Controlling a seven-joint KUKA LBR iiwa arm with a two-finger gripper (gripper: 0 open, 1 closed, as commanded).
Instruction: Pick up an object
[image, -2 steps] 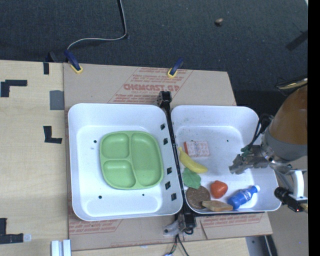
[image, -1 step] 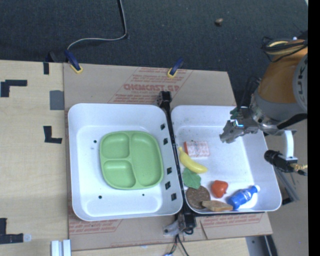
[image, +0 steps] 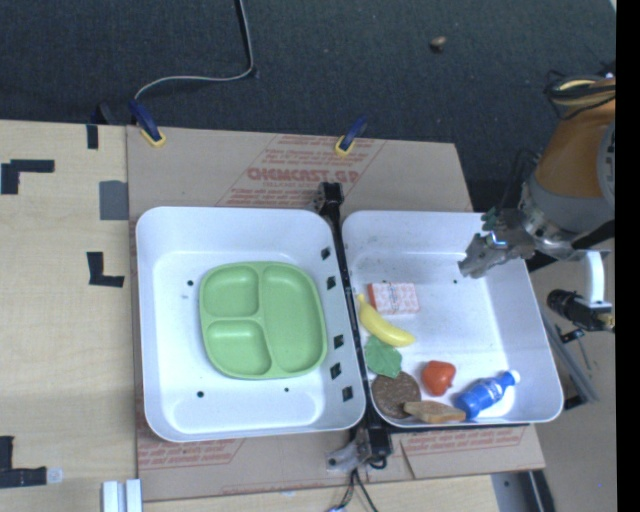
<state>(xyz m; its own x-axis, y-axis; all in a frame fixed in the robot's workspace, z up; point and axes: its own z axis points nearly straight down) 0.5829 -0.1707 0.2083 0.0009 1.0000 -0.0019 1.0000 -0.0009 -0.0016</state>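
Tool: I see my tool (image: 478, 258) at the far right edge of the right bin (image: 520, 320), up near the bin's back corner. It hangs over the white rim. I cannot tell how it is set, because it is small and gray and blurry.
Arm: The gray arm (image: 575, 180) with its orange band comes in from the right, behind the tool.
Pink box: A small pink and white box (image: 392, 296) lies to the left of the tool, a bit nearer to me, well apart from it.
Banana: A yellow banana (image: 384, 327) lies just under the box, touching or almost touching it.
Green thing: A small green leafy thing (image: 382, 357) sits right below the banana.
Red thing: A little red thing (image: 438, 376) sits near the front, below and left of the tool.
Blue bottle: A blue bottle (image: 486, 393) lies on its side at the front, almost straight below the tool.
Brown things: A round brown thing (image: 397, 390) and a tan piece (image: 432, 411) lie at the front edge, close together.
Left bin: The left bin (image: 170, 260) is far left of the tool and holds a green tray (image: 264, 320) with three parts.
Desk: Both bins sit on brown cardboard (image: 290, 175) on the desk (image: 50, 350).
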